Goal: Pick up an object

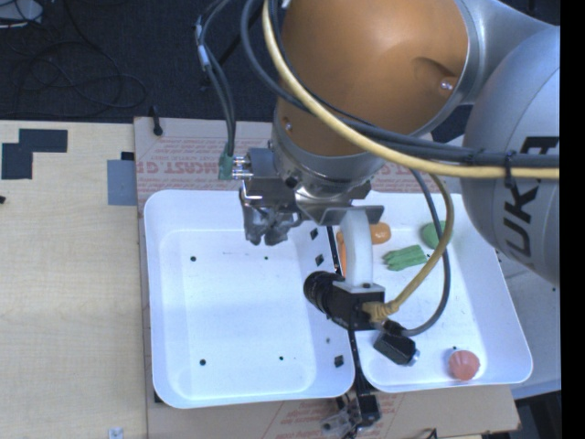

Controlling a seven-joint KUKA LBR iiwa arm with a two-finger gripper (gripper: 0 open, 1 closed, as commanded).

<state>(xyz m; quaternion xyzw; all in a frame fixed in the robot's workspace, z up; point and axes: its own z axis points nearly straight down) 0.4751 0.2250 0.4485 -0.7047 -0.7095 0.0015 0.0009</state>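
A pale wood-grain counter (pixel 64 273) is seen from above, backed by dark flooring strewn with black cables (pixel 82 62). A brown cardboard sheet (pixel 183 158) is laid under two shallow white bins. The left bin (pixel 228 327) is marked by small dark holes. In the right bin (pixel 494 337) a green object (pixel 404 257) lies near the middle, a second green piece (pixel 431 234) just beyond it, an orange object (pixel 378 233) close beside the arm's hardware, and a reddish-orange ball (pixel 463 364) near the front right corner. The grey arm (pixel 512 154), with its orange band (pixel 366 53), is poised over the divide between the bins. The gripper (pixel 268 222) hangs above the left bin's far edge; whether its jaws are open or closed cannot be told.
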